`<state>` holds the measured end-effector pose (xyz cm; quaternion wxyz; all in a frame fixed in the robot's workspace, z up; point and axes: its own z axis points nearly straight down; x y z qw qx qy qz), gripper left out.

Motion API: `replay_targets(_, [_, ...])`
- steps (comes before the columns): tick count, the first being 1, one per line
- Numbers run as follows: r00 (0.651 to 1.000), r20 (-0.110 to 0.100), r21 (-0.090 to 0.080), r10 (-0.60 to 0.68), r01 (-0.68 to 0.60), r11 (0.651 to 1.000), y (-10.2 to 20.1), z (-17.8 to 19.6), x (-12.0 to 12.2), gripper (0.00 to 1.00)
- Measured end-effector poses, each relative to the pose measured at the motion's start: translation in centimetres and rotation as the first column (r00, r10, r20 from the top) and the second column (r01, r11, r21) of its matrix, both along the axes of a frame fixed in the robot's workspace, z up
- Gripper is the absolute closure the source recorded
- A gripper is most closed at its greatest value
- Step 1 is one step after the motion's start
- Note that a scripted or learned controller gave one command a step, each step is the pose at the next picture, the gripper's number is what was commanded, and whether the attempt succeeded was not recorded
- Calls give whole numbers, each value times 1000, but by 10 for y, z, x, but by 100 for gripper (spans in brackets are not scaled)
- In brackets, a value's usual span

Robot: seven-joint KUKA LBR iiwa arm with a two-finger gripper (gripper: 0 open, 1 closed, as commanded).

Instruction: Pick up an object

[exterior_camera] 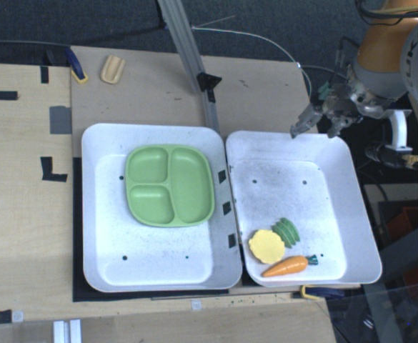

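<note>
the gripper [312,128] hangs over the far right corner of the right bin [337,191], its two fingers spread apart with nothing between them. the arm [384,48] comes in from the upper right, grey with an orange band. the objects lie well apart from it, in the near part of the right bin: a yellow piece [266,246], a green ridged piece [288,231] touching it on the far right side, and a carrot [287,265] just beside the yellow piece on the near side, its green tip pointing right. the left bin [98,213] holds a green plate [170,185] with three compartments, lying flat in its far half
</note>
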<state>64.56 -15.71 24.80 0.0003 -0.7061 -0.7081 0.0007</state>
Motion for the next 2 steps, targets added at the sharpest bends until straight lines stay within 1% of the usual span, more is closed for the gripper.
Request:
replay_targets(1, [1000,0,0,0,0,1000,0,0,0,0])
replay_targets(2, [1000,-5,0,-2,2,1000,-9,-51,1,0])
